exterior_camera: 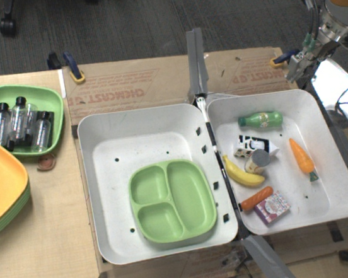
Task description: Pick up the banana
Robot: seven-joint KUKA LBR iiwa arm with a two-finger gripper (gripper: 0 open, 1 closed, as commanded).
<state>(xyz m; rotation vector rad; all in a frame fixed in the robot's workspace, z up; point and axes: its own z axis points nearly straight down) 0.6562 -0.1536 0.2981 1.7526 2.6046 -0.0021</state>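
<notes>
Approach step: tool (299,64), state indiscernible, hovers beyond the right bin (324,118); next it must descend to the banana (242,174).

A: Where's the banana (243,173)?

B: Lying flat at nine o'clock in the right bin (334,146), near its left wall.

A: Its look?

B: Yellow, curved, unpeeled, running from eleven toward four o'clock.

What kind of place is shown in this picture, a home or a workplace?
Probably a robotics lab. Two white bins sit on a cardboard-covered bench, toy food such as a banana and carrot lies in the right bin, and an office chair's wheel stands on grey carpet.
</notes>
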